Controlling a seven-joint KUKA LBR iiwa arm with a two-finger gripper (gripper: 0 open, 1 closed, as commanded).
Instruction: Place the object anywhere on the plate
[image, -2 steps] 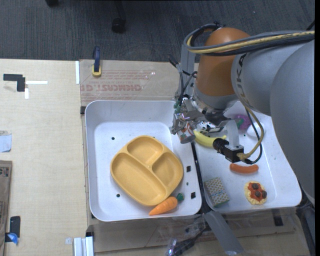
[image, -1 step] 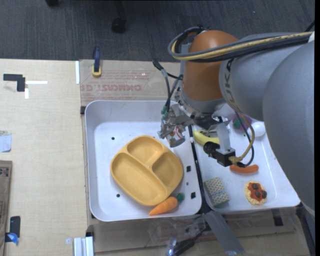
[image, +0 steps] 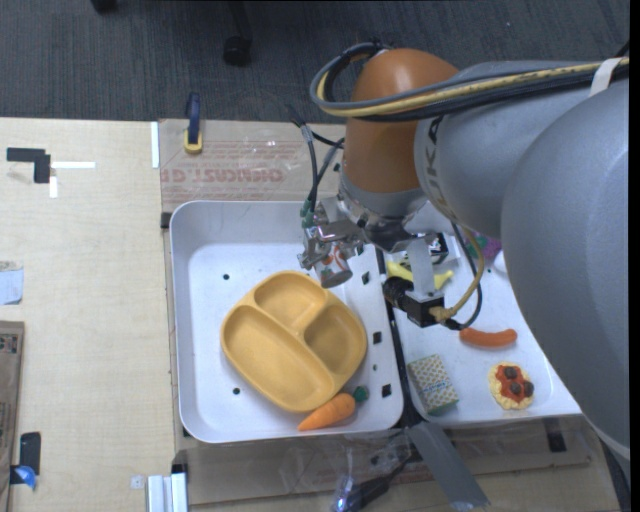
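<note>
A yellow plate (image: 290, 345) with three compartments lies in the left white bin (image: 200, 300). An orange toy carrot (image: 328, 412) with a green top rests on the bin floor, touching the plate's near right rim. My gripper (image: 325, 255) hangs over the plate's far right edge, below the orange wrist band. Nothing lies on the plate.
The right bin (image: 545, 400) holds a red sausage (image: 488, 338), a small pizza toy (image: 511, 386), a speckled block (image: 433, 382) and a yellow item (image: 412, 270) partly hidden by cables. The big grey arm covers the upper right. A wooden bench stretches to the left.
</note>
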